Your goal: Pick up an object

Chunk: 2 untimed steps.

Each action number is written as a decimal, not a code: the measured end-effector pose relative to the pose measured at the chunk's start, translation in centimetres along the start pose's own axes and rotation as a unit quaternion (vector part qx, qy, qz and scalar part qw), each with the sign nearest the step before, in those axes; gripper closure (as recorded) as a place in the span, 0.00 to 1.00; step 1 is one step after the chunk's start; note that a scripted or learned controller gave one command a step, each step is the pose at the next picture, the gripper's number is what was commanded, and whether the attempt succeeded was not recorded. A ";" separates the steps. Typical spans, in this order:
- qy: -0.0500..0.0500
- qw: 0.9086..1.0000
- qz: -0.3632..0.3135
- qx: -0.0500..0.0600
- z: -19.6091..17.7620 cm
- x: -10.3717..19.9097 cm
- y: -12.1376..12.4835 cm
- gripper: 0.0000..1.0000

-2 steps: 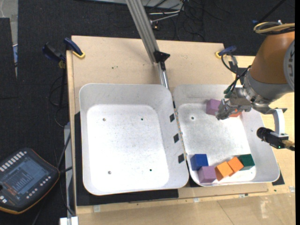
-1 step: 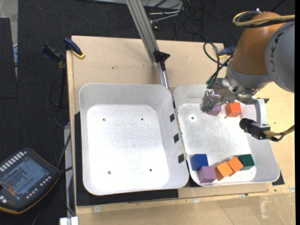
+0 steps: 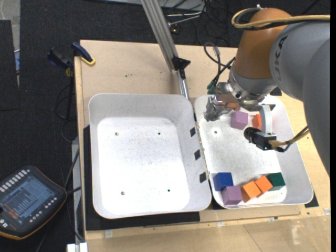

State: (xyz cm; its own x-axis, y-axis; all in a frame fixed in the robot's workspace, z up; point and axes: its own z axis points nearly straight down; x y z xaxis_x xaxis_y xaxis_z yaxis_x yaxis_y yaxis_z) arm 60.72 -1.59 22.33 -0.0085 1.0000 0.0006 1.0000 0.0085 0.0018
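The nearest object to my hand [image 3: 216, 108] is a purple block [image 3: 239, 120], lying on the floor of the right bin [image 3: 299, 164] just beside me, on the side toward the bin's near rim and a little away from the divide between the bins. It sits free on the white floor, not between my fingers as far as I can see. An orange piece [image 3: 256, 122] shows just beyond the purple block, partly hidden behind a white bracket on my wrist, so I cannot tell its full shape.

My hand hangs low over the far end of the right bin, close to the edge it shares with the left bin [image 3: 105, 140]. Cables and the wrist body cover my fingers, so I cannot tell how far apart they are or whether they have anything.

Well away from my hand, at the near end of the same bin, four more blocks cluster together: a blue block [image 3: 222, 180], a second purple block [image 3: 232, 195] just in front of it, an orange block [image 3: 251, 189] beside that, and a green block [image 3: 275, 181] at the end of the row. The orange one touches both neighbours.

The left bin lies on the other side of my hand, its floor speckled. Both bins rest on the wooden desk [image 3: 131, 62]. Off the desk's near left corner, far from me, lies a teach pendant [image 3: 26, 201].
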 end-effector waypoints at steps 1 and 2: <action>0.000 1.000 0.000 0.000 0.3 5.7 2.1 1.00; 0.001 1.000 0.000 -0.001 -1.9 10.5 4.7 1.00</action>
